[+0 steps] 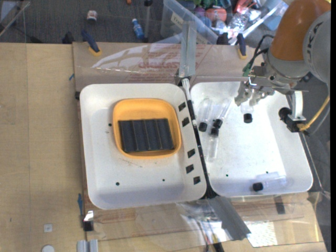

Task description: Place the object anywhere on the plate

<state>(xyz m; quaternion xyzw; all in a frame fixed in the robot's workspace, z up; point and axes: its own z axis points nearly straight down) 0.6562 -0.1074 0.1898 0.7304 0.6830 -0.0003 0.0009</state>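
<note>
An orange plate [145,109] lies in the left bin [100,156], and a dark ridged rectangular block [146,135] rests flat on it. In the right bin [252,156], clear plastic tubes with black caps [212,121] lie near the left wall. Another clear piece with a black cap [265,184] lies near the front edge. My gripper [247,100] hangs over the upper middle of the right bin, far right of the plate. A small black piece [248,118] sits just below it; whether it is held or lying on the bin floor is unclear.
A ridge with black clips [190,140] divides the two bins. A clear tote of coloured toys [220,4] stands behind the bench. The arm's grey body and orange band [296,30] overhang the right bin's back right corner.
</note>
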